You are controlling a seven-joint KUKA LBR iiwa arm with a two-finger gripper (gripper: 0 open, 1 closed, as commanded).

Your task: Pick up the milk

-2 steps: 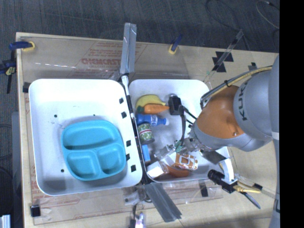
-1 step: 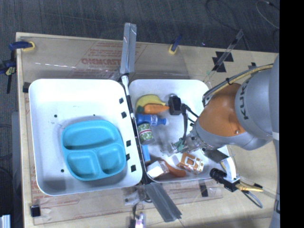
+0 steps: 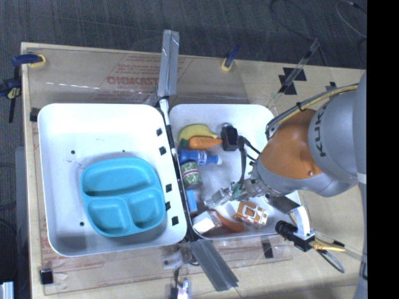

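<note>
Hovering low over the front of the right bin [image 3: 272, 113] with the gripper [image 3: 232, 192] down in the clutter. Can't tell how far open or whether gripping anything, too tucked under the orange wrist. Spotted the milk carton [image 3: 252, 213] lying flat just beside it, near the front wall. Also got a banana [image 3: 195, 131], carrot [image 3: 204, 142] and bottle [image 3: 198, 159] further back, plus a blue tray [image 3: 122, 195] in the left bin [image 3: 59, 123].
</note>
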